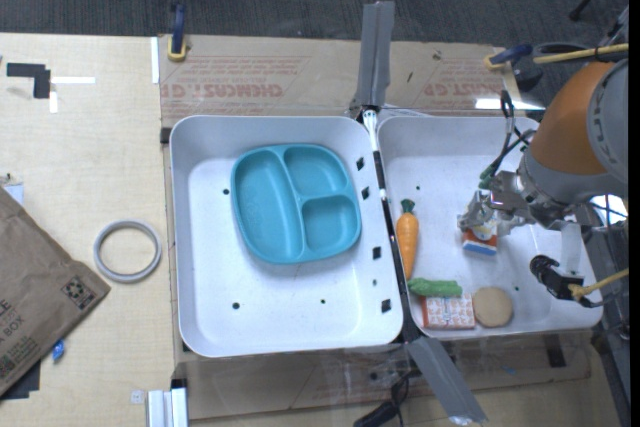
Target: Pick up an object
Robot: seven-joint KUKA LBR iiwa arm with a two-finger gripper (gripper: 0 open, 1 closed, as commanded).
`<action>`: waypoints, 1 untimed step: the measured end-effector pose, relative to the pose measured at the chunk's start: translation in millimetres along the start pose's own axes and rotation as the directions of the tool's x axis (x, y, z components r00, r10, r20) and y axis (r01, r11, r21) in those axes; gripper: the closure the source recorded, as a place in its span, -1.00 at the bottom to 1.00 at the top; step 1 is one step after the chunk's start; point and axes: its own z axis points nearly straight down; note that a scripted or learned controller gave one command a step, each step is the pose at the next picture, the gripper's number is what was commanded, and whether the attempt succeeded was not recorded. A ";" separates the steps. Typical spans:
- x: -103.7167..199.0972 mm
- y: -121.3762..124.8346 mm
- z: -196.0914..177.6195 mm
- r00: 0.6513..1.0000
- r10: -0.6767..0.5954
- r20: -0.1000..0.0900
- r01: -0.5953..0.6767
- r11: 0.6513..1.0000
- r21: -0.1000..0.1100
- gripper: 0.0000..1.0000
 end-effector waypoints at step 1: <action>85.0 40.7 -122.0 0.989 -0.150 0.000 0.150 0.989 -0.005 1.00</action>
